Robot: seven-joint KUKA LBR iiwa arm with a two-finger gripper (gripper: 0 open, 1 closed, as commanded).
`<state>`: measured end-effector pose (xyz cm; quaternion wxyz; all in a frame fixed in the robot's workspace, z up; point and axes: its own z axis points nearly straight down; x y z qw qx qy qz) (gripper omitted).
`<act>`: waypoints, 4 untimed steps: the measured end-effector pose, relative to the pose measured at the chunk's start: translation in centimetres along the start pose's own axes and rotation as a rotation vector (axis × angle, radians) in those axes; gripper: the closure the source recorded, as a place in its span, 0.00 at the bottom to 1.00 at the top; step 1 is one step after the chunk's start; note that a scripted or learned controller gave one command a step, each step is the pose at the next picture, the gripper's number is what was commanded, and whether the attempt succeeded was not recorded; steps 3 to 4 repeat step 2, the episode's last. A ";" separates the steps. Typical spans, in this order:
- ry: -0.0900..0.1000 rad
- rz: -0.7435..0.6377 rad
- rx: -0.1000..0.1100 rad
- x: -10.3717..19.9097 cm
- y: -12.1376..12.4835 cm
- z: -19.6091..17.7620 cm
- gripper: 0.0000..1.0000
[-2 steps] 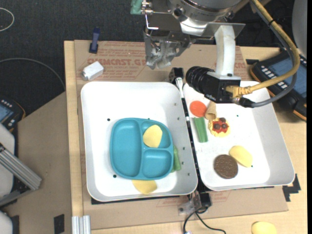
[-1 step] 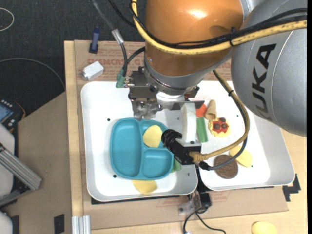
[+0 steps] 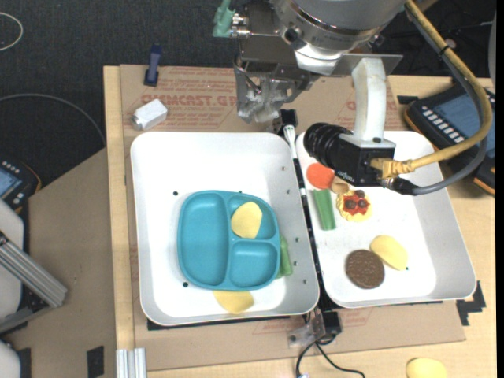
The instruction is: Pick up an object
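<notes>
Yellow oval piece: smooth, lying in the far-right compartment of the blue divided plate, left bin. It lies nearer than the end effector, well apart. End effector opening: cannot tell.

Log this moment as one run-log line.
gripper: beyond far rim of left bin, nothing seen held | left bin: teal plate with yellow piece | right bin: brown disc, green stick, orange piece
</notes>
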<state>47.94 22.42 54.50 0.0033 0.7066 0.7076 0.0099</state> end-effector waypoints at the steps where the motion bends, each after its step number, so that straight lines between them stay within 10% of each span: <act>1: -0.017 0.003 0.035 -0.2 -0.5 15.7 1.00; 2: 0.000 0.000 0.000 0.0 0.0 0.0 1.00; 4: 0.000 0.000 0.000 0.0 0.0 0.0 1.00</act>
